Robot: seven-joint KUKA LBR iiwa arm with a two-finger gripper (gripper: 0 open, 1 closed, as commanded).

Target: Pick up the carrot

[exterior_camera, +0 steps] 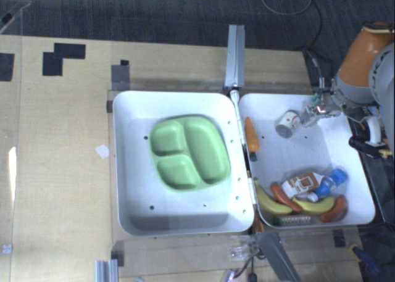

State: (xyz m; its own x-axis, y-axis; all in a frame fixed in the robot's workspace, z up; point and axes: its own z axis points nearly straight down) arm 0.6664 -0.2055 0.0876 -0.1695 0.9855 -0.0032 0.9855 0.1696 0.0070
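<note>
Right bin [345,151]: carrot [250,136] by left wall, gripper [311,114] far off, grip state unclear

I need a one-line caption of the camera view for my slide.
Carrot lies by the right bin's left wall; the gripper hovers near a small can; green tray in the left bin.

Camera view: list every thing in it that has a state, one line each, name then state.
carrot: lying against the right bin's left wall, not gripped.
green tray: flat in the left bin, compartments up.
can: on its side near the gripper.
gripper: over the right bin's upper right, apart from the carrot.
bananas: lying in the near pile.
blue bottle: on its side in the pile.
</note>
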